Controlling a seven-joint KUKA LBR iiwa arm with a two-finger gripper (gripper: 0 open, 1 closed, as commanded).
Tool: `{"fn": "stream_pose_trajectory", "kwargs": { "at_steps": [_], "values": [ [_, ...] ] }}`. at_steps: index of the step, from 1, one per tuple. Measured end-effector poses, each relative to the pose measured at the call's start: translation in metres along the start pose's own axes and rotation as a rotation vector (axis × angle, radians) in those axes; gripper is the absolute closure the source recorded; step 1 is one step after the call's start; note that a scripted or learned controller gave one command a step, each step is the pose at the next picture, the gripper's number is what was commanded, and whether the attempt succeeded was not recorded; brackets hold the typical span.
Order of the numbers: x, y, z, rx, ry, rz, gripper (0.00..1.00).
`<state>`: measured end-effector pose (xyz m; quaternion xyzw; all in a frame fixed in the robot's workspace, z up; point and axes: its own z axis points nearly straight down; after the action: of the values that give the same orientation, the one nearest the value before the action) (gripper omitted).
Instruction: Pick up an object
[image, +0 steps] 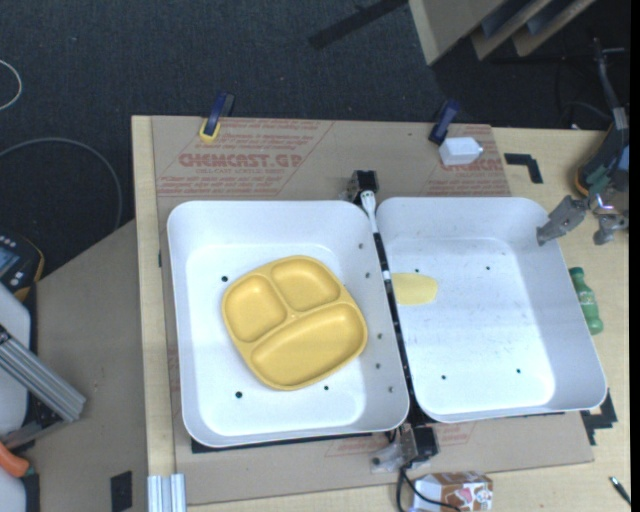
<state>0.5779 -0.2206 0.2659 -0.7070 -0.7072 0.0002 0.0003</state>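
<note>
Two shallow white plastic bins sit side by side on a tan cardboard board. In the left bin (190, 250) lies a yellow plastic plate with three sections (293, 321). It rests flat near the middle of that bin, turned a little at a slant. In the right bin (500, 330) lies a small flat pale yellow oval piece (414, 289). It sits at the left side of that bin, just beside the wall where the two bins meet.

The grey metal gripper (580, 222) is at the right edge of the frame, in the upper part, over the top right corner of the right bin. Its two fingers are spread wide apart, and nothing is between them. One finger (556, 222) points down and left over the bin's rim. The gripper is well apart from both yellow things.

A green stick-like thing (586, 299) lies on the board just outside the right wall of the right bin. A small white block (460, 151) sits on the board above the right bin, near a blue clamp (443, 122). Another blue and yellow clamp (214, 117) is at the upper left of the board.
</note>
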Motion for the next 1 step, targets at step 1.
{"fn": "stream_pose_trajectory", "kwargs": {
  "at_steps": [1],
  "values": [
    [0.0502, -0.0581, -0.1413, -0.019, -0.004, -0.005, 0.00]
  ]
}}
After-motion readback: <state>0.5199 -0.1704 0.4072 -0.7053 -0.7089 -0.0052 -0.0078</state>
